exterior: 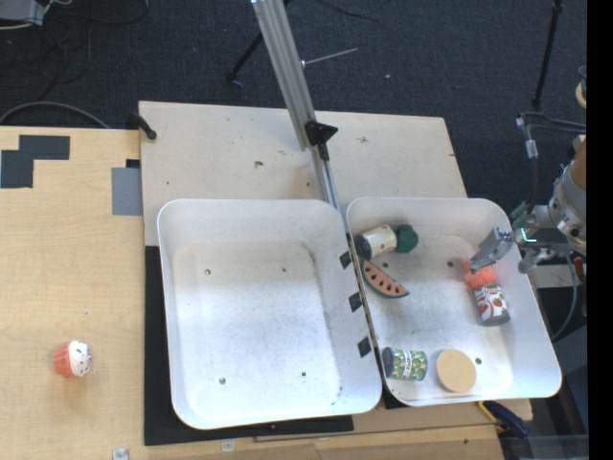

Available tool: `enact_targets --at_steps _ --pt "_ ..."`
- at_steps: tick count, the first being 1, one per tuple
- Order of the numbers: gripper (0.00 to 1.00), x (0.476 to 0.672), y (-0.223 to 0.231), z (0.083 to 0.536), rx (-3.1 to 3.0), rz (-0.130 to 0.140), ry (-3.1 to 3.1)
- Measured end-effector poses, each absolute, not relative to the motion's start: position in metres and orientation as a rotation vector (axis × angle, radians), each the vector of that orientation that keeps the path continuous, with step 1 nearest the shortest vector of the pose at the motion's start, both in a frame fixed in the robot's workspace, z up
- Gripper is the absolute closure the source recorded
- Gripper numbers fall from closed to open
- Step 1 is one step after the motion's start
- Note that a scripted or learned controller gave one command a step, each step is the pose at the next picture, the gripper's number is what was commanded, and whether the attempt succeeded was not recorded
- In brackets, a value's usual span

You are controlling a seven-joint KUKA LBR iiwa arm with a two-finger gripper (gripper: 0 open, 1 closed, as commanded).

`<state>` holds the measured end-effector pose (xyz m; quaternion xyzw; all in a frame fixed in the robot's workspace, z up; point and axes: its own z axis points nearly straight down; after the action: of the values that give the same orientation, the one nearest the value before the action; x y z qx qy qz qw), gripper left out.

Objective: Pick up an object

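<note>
right bin (pixel 536 377) front: green can (pixel 405 364), tan disc (pixel 457 371) | mid: red-white can (pixel 491 305), watermelon slice (pixel 386 284) | back: cream-green cylinder (pixel 386 240) | gripper (pixel 490 255) over an orange bit (pixel 481 276), can't tell if it's gripping | left bin (pixel 182 257) bare white

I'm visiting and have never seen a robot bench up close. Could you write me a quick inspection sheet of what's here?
Surface: two white bins, left bin, right bin.
Job's things: in the right bin, watermelon slice, can, jar, round disc, cup with green piece, orange piece.
Clutter: small orange-white toy on the wooden table.
Grippers: gripper over the orange piece.
Cables: upper left floor.
Surroundings: slanted metal rail.
</note>
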<state>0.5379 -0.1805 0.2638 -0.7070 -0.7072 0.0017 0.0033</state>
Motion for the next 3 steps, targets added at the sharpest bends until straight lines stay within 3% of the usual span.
enact_targets --at_steps 1,2,3 --pt "0.0 0.539 -0.181 0.266 -2.22 0.002 -2.219" --pt "0.0 0.529 -0.18 0.206 -2.216 0.007 -2.215" --pt "0.0 0.538 -0.178 0.15 -2.217 0.006 -2.215"
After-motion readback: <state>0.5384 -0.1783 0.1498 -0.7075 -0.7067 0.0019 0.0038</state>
